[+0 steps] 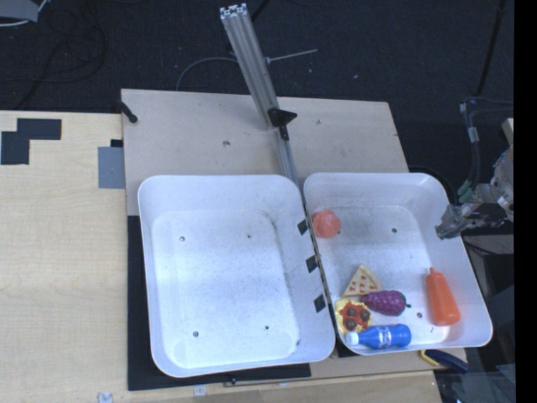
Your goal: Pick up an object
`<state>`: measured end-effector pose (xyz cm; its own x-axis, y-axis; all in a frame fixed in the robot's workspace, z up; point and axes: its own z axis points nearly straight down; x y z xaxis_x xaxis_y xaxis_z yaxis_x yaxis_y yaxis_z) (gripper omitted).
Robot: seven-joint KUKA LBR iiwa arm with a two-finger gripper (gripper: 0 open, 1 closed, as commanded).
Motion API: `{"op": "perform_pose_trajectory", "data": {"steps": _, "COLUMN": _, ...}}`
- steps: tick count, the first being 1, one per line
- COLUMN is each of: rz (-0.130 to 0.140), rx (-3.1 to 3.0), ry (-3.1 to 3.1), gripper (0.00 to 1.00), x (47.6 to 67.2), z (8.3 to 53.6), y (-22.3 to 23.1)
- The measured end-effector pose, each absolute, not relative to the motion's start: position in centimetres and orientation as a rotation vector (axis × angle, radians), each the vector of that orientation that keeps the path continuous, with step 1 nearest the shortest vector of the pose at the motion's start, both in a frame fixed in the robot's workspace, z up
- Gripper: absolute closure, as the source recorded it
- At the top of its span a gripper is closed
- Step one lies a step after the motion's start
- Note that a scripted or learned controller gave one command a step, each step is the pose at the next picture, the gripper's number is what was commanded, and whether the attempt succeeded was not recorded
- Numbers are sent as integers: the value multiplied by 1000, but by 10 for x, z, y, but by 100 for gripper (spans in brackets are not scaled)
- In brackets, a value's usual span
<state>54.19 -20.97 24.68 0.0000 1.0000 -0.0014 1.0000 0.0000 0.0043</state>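
The right bin (419, 187) holds several small toys. A red ball (326, 223) lies by its left wall. A pizza slice (362, 282), a purple eggplant (386, 301), a yellow and red piece (353, 316) and a blue bottle (383, 337) crowd the front. An orange bottle (440, 298) lies near the right wall. My gripper (454, 223) hangs at the bin's right rim, above and behind the orange bottle, with nothing seen in it.
The left bin (159, 225) sits beside the right one, joined by black clips (311, 263). A metal rail (256, 65) slants up from the bins' back edge. Cables and a bracket (474, 120) stand at the far right.
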Motion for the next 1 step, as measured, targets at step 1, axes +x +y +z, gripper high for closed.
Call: {"op": "perform_pose_trajectory", "data": {"steps": 1, "rz": 0, "rx": 2218, "ry": 2227, "gripper": 100, "x": 559, "z": 235, "y": -157}}
